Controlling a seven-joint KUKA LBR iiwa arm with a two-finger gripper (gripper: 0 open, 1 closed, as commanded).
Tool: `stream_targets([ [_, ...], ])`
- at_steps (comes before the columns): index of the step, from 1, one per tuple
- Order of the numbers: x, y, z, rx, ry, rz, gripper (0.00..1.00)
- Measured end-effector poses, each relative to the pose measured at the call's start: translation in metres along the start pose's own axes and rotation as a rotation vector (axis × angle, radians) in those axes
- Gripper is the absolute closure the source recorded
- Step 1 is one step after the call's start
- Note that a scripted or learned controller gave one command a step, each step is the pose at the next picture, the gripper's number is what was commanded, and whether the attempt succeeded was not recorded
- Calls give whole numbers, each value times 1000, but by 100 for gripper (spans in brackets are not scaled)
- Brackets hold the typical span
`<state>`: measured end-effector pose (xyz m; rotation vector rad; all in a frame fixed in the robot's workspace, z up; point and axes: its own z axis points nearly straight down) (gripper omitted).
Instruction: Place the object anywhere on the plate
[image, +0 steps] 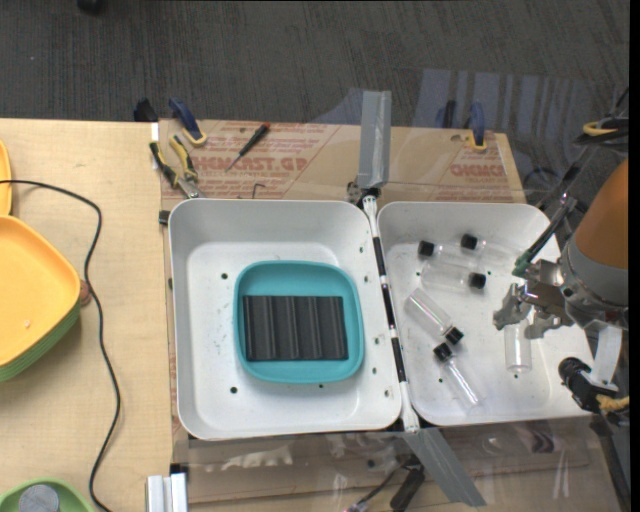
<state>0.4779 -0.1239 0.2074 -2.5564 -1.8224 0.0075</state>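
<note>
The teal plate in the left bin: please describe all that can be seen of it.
The teal plate is a squarish dish with rounded corners and a raised rim, and it looks like plastic. Its recessed middle is dark grey with ridges running from its near side to its far side. It lies flat, roughly in the centre of the left white bin, resting on the bin floor. Nothing lies on it, and the gripper is far off, over the right bin.

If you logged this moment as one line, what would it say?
gripper: over right bin, near vial | vials: all in right bin | plate: left bin, nothing placed
</note>
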Motion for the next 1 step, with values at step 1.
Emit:
stream_targets([
  [1,0,0,0,0,0,0,0],
])
